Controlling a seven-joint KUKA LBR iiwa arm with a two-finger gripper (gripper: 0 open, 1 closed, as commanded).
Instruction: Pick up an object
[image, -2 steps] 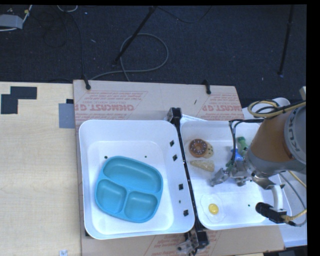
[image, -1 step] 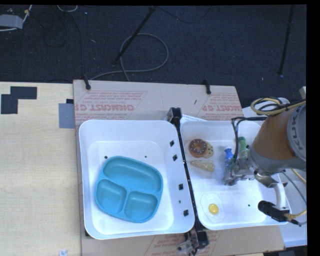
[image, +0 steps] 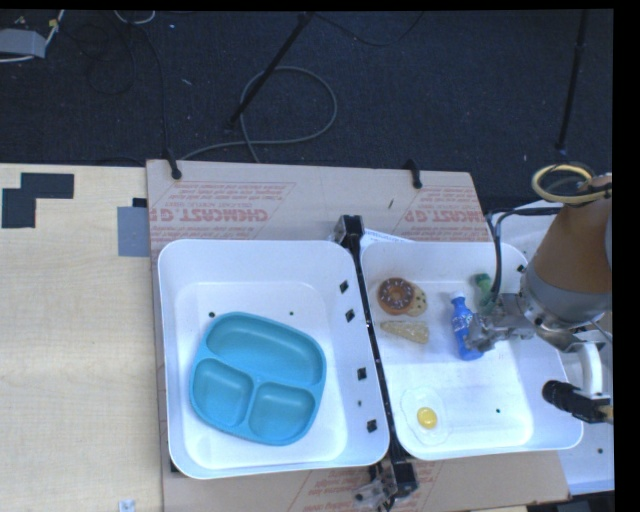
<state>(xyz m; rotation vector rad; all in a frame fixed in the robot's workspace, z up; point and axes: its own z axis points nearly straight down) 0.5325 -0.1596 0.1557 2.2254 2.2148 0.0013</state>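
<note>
Two white bins side by side on my table. Left bin (image: 180, 300): a blue divided tray (image: 258, 377), lying flat. Right bin (image: 520, 425): brown doughnut (image: 396, 294), a pale tan piece (image: 405, 331) just below it, a fried-egg toy (image: 427, 417) near the front wall, and a blue bottle-like object (image: 462, 326). My pincer (image: 487, 330) sits low, just beside the blue object; contact unclear. Something green (image: 483, 285) behind it.
</note>
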